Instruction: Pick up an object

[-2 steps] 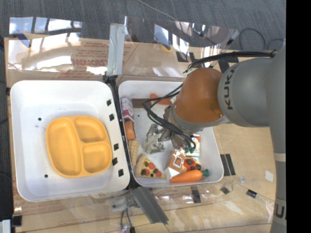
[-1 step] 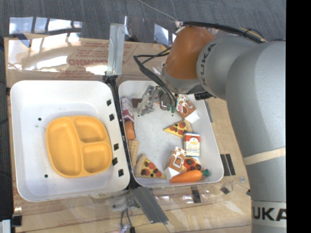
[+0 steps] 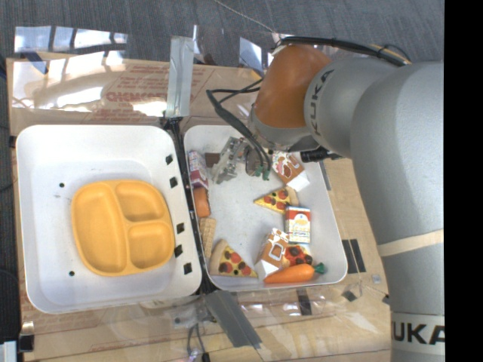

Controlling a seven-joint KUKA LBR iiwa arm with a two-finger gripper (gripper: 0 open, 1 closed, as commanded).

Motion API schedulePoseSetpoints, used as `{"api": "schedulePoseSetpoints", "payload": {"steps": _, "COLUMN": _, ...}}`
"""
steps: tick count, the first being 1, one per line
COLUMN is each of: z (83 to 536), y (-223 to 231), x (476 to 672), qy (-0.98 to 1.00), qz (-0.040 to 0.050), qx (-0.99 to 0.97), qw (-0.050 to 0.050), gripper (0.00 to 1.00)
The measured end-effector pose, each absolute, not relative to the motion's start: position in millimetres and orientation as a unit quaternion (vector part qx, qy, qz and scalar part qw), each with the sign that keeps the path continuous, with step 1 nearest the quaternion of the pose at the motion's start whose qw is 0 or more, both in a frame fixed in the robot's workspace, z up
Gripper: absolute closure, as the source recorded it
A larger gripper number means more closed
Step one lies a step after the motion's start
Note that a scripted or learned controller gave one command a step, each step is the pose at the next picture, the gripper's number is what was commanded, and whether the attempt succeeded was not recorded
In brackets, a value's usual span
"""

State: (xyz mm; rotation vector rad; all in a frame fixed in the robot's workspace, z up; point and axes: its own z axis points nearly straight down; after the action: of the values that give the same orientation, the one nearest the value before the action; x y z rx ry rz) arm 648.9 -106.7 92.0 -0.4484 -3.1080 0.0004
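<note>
Toys crowd the right bin (image 3: 332, 225): pizza slices (image 3: 275, 199), a juice carton (image 3: 299, 225), a carrot (image 3: 290, 274), an ice-cream cone (image 3: 207, 234). My pincer (image 3: 230, 161) hangs low over that bin's far left corner, near a small wrapped item (image 3: 198, 169); whether it is apart or together I cannot tell. A yellow divided plate (image 3: 121, 226) lies in the left bin (image 3: 38, 164).

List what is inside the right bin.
In the right bin: two pizza slices, a carrot, a juice box, a cone, a hot dog. The arm covers the far corner.
</note>
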Motion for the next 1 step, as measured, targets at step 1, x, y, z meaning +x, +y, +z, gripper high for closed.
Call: {"api": "schedulePoseSetpoints", "payload": {"steps": 1, "z": 91.4, "y": -93.0, "x": 638.2, "qy": -0.963, "qz": 0.0003, "qx": -0.268, "qw": 0.001, "gripper": 1.00}}
